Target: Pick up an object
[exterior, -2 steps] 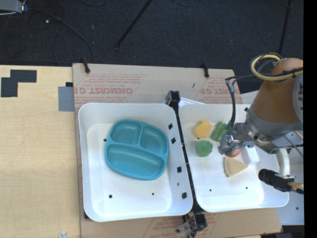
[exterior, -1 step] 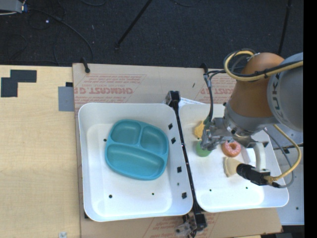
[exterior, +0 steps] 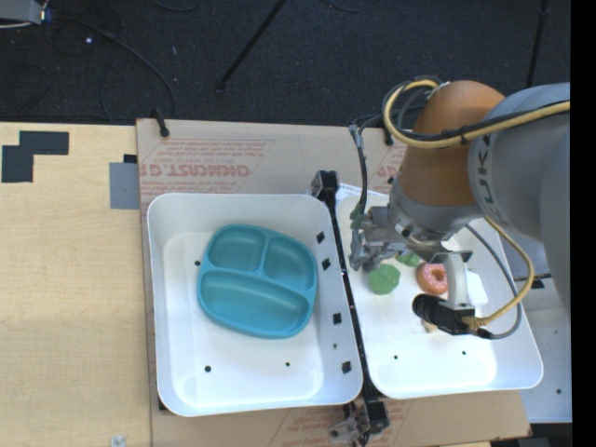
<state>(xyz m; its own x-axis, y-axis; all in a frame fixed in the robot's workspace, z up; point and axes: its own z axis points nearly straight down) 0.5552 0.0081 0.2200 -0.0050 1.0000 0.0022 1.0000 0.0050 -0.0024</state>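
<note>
1. Green lump (exterior: 383, 279) lies in the right bin (exterior: 466, 380), just beside the gripper (exterior: 368, 254), likely its target.
2. Gripper hangs low near the lump; whether it is parted or closed, I cannot tell.
3. Donut (exterior: 432, 277) lies just right of the lump.

Green obj (exterior: 383, 279) & pink donut (exterior: 433, 277) in right bin (exterior: 466, 380).

Robotics lab, grey arm (exterior: 521, 156) over two white bins (exterior: 168, 250); cardboard-lined bench (exterior: 74, 296), loose cables (exterior: 121, 45) behind
</note>
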